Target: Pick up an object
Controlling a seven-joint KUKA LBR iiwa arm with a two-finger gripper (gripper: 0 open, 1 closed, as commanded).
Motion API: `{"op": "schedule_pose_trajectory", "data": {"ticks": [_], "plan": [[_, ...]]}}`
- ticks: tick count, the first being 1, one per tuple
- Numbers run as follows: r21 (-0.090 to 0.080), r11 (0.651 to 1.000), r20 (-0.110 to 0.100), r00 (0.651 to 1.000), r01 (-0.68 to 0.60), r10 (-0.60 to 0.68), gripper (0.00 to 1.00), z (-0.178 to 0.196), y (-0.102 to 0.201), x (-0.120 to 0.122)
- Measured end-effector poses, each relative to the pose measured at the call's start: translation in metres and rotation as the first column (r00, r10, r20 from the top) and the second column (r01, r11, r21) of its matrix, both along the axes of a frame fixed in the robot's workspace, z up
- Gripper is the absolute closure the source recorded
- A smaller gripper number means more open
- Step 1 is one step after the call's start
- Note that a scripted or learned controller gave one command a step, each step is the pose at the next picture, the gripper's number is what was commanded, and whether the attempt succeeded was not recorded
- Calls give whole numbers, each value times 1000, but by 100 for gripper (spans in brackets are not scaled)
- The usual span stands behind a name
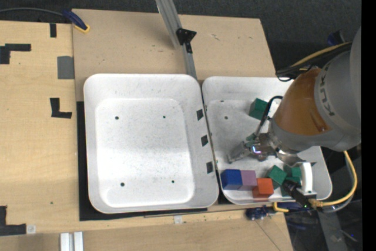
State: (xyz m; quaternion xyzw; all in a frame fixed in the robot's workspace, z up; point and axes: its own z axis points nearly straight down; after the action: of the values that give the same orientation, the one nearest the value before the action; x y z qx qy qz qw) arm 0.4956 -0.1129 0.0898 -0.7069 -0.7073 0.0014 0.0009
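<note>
Gripper (239,153) seen low inside the right bin (226,91), lower right of the frame, fingers spread apart, nothing gripped between them.

Blocks are found in that bin: a dark green block (258,107) above the gripper; along the bottom edge a blue block (232,178), purple block (249,178), orange block (264,187) and green block (277,173) are clustered in a left-right row. All blocky; no long axis can be told.
</note>
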Motion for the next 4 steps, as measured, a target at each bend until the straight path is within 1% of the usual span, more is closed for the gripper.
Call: {"op": "schedule_pose_trajectory", "data": {"ticks": [1,2,3,4], "plan": [[3,1000,-2,1000,-1,1,100,11,1,0],[0,1000,7,1000,0,0,100,73,-2,-3],[-1,1000,7,1000,0,0,100,121,-7,-9],[-1,1000,8,1000,-1,1,100,180,-13,-4]]}}
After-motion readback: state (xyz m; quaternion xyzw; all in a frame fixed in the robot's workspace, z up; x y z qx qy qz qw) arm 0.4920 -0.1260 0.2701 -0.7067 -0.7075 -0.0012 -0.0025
